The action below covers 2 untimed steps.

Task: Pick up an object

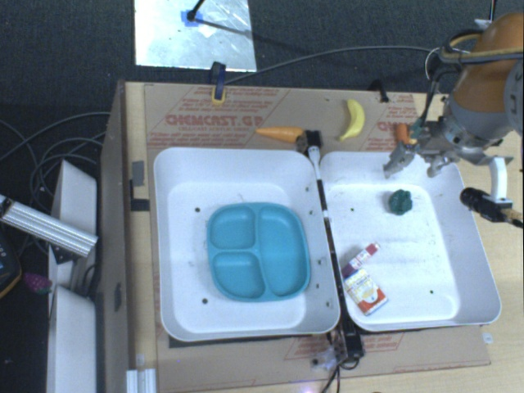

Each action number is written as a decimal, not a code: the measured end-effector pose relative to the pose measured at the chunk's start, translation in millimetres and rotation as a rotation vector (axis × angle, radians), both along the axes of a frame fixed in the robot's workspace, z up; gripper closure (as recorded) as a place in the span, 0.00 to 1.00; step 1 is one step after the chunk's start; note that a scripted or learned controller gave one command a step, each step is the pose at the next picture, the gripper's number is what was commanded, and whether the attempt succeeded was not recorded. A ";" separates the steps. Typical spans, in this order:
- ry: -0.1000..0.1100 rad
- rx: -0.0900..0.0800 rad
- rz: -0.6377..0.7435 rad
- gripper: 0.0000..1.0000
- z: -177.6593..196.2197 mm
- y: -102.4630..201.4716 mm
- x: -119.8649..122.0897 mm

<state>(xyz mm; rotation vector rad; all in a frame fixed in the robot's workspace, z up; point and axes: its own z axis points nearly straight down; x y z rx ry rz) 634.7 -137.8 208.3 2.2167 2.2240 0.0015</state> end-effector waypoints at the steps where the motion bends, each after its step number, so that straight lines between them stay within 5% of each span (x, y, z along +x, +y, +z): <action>1: 0.002 -0.001 -0.002 0.00 -74.5 -54.3 -7.2; 2: 0.001 0.000 0.001 0.00 -119.1 -38.0 -5.6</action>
